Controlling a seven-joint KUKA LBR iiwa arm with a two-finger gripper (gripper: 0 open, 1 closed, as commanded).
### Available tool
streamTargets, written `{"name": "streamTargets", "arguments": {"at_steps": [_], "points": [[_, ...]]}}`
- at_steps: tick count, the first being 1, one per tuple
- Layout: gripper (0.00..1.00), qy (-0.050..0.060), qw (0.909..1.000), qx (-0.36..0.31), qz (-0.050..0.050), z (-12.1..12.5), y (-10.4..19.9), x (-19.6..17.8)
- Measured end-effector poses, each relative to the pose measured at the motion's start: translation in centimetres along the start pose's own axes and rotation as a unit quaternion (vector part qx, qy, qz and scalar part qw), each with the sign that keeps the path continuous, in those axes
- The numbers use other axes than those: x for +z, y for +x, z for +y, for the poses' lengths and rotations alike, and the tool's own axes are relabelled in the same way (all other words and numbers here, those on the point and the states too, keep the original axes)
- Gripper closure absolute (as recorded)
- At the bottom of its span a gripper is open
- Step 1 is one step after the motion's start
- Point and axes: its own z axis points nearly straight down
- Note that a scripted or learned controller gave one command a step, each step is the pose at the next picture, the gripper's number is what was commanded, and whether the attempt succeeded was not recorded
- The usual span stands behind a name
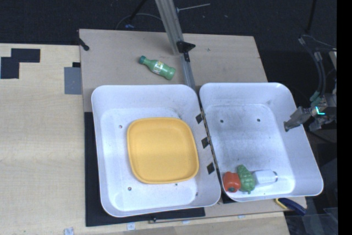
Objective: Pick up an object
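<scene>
Objects for picking sit bunched in the near corner of the right bin (300, 135): a red piece (231, 181), a green piece (246, 179) touching it, and a white piece (265, 176) just beside the green one, all close against the bin's front wall. I am running the rig remotely, and from my seat the three look like small toy foods, though the view is too coarse to name them. Left of them, the left bin (104, 118) carries a yellow plate (163, 149) lying flat near its middle. Farther back, the hand (294, 120) hangs at the right bin's right rim, well apart from the cluster and pointing in toward the bin; whether it is spread or pressed together I cannot tell, and nothing shows in its grip. Beyond the bins, a green bottle (157, 67) lies on its side on the bare surface (220, 58), outside either bin, near an aluminium rail (168, 8) that slants up and away.

My reading is that the pick has not begun: the arm is at the approach stage, at the bin's edge. The next move calls for travel toward the front corner, then a descent over one piece. The crowding is the trouble there; the white piece, on the outside of the group, looks to me the easiest to take cleanly, while the wall close by leaves little room.
</scene>
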Motion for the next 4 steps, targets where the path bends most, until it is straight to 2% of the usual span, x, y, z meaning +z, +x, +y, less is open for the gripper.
{"name": "streamTargets", "arguments": {"at_steps": [1,4], "points": [[0.0,0.0,1.0,0.0,0.0,0.0,0.0,0.0],[0.0,0.002,1.0,0.0,0.001,0.5,1.3,16.9]]}}
